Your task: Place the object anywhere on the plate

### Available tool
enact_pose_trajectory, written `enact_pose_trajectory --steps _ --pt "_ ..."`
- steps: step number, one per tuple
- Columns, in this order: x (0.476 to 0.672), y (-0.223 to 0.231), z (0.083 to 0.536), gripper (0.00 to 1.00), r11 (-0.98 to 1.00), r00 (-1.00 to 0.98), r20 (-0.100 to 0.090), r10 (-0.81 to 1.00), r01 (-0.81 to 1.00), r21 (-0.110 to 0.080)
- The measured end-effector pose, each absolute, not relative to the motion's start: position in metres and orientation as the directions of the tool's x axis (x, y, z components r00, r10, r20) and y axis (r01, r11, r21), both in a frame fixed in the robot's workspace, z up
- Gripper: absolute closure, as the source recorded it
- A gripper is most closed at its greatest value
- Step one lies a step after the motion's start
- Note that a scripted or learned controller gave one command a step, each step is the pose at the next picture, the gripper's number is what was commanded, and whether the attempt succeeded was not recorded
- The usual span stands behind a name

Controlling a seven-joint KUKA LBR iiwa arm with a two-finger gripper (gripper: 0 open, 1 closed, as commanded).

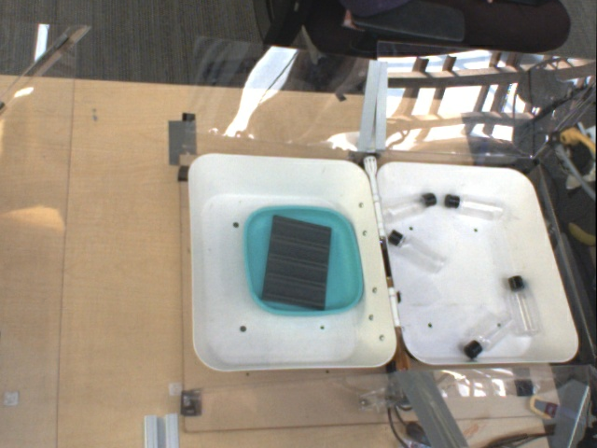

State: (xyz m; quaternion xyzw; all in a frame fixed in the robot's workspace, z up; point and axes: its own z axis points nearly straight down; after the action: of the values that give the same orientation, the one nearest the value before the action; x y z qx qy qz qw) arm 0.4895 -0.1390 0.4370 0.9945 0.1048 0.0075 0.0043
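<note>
- Nearest the camera, front of the right bin [550, 348]: two clear vials with black caps, one [487, 338] by the front rim, another [522, 301] beside the right wall.
- Middle, left bin [215, 250]: teal plate [347, 283] at its centre; the dark ribbed block [297, 262] lies flat on the plate, wholly within its rim.
- Back of the right bin: three more capped vials [451, 201], lying apart.
- Beyond the bench: a seated person [438, 7].
- Gripper state: cannot be told.
</note>
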Motion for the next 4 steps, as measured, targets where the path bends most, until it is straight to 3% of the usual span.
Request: enact_pose_trajectory --steps 1,4 --pt "0.4887 -0.2064 0.4361 0.00 -0.979 0.979 0.008 0.205 0.205 0.008" --pt "0.4891 -0.2051 0.4357 0.00 -0.978 0.978 0.006 0.208 0.208 0.007"
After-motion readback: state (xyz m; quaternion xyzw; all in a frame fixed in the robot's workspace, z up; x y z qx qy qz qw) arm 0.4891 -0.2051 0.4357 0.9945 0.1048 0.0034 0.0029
